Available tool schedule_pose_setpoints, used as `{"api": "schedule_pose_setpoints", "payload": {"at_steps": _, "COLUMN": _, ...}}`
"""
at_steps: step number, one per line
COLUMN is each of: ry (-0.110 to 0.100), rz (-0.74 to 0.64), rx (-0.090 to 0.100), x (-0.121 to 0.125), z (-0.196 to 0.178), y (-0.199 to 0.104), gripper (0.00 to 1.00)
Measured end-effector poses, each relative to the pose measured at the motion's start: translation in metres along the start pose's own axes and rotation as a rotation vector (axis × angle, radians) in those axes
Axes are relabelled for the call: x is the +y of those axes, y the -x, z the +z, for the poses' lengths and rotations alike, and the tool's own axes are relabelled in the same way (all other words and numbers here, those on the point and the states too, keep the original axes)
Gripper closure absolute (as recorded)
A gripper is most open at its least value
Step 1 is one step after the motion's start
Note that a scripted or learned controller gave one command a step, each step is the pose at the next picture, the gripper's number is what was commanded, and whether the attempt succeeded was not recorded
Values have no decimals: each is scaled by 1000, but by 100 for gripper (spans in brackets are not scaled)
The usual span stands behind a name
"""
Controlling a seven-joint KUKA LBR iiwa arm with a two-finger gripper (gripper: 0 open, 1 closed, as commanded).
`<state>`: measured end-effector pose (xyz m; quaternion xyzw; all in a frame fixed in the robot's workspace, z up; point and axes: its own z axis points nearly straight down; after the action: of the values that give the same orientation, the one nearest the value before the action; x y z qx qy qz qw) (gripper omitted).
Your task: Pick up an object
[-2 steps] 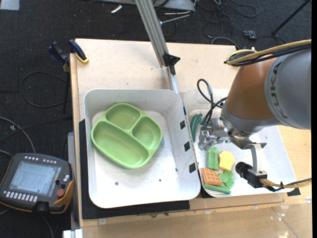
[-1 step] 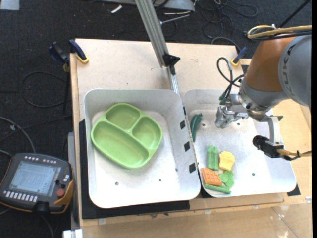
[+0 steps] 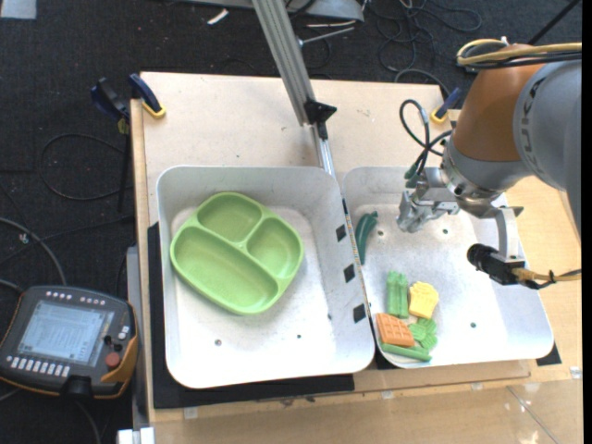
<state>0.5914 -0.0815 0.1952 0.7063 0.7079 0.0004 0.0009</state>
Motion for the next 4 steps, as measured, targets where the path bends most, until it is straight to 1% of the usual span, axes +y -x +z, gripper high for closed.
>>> {"api": "schedule_pose_setpoints", "payload": {"at_steps": 1, "ry": -8, "rz": 10, "rx": -2, "x": -6, "z": 80, "y": 94, "gripper": 100}}
{"api": "schedule_pose_setpoints", "payload": {"at_steps": 2, "ry": 2, "rz": -6, "rx": 3, "x": -32, "z": 11, "y": 19, "gripper": 100}}
{"api": "schedule_pose_setpoints", "payload": {"at_steps": 3, "ry": 1, "rz": -9, "rx": 3, "x": -11, "z": -1, "y": -53, "gripper": 100}}
{"api": "schedule_pose_setpoints", "payload": {"at_steps": 4, "ry": 0, "rz": -8, "rx": 3, "x": 9, "z": 0, "y": -130, "gripper": 100}}
